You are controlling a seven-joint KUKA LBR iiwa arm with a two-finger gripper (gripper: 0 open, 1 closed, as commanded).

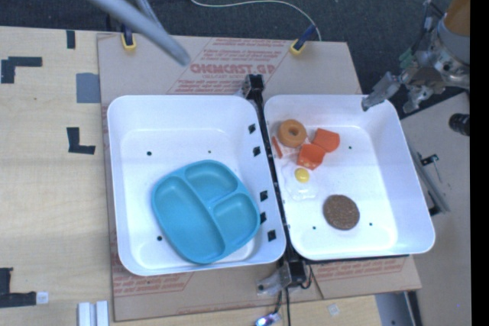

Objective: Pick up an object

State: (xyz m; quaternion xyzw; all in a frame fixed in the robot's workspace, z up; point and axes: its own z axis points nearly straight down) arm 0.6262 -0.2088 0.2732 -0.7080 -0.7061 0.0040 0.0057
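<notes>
Above the right bin's far corner we see the gripper hanging, its grip unreadable; an orange block, doughnut and brown disc lie inside.

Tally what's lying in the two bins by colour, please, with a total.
Blue: 1, the divided plate in the left bin.
Orange: 3, the ring and two blocks in the right bin.
Yellow: 1, small piece.
Brown: 1, disc.
Total: 6.
</notes>
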